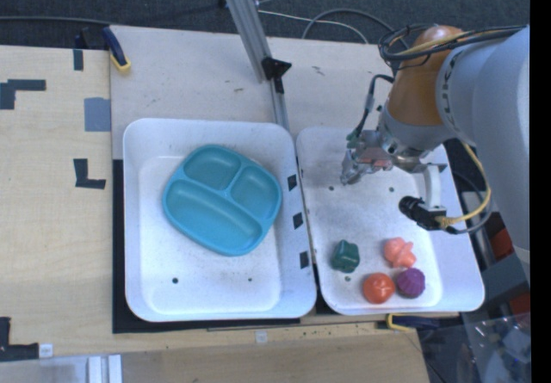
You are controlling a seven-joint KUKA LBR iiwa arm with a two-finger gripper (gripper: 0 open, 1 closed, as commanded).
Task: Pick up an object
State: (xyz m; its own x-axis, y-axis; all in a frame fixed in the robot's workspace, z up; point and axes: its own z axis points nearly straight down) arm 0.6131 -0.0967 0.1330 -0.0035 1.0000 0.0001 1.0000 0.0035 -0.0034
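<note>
Hovering hand [353,168], grip state unclear, well up-bin from green object [346,256]; nothing picked, grasp still to do.

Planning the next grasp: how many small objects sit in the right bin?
4, clustered near the front edge: green piece, pink piece, orange-red ball, purple ball. The arm may hide more.

A: What sits in the left bin [138,200]?
B: A divided plate [222,198], near its middle.
A: And the right bin [465,287]?
B: Four small objects [379,269] cluster by its near edge. The gripper [355,170] hangs over its far left part, well apart from them.
</note>
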